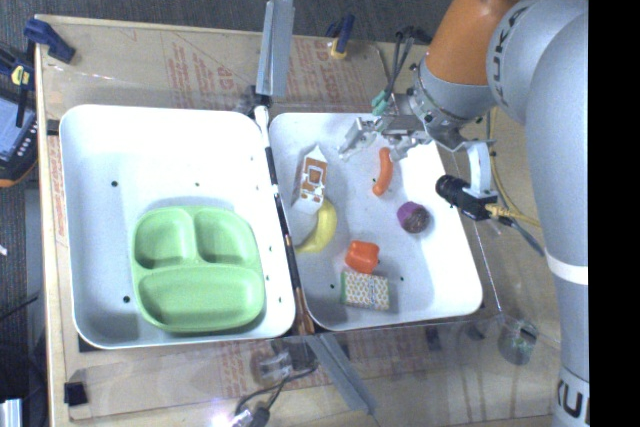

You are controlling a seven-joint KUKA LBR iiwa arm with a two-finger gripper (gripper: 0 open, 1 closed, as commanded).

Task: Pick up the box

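The box (pixel 313 178) is a small white carton with orange print. It lies in the right bin (pixel 455 290) near the left wall, just above a banana (pixel 321 227). My gripper (pixel 383 139) hangs over the far part of the right bin, to the right of the box and apart from it. Its two metal fingers (pixel 353 136) stand open with nothing between them. The upper end of an orange carrot-like piece (pixel 382 171) lies directly below the gripper.
The right bin also holds a purple round item (pixel 413 216), an orange block (pixel 362 256) and a green patterned pad (pixel 365 291). A green divided tray (pixel 198 267) sits in the left bin (pixel 100 155). A black part of the arm (pixel 462 194) overhangs the right rim.
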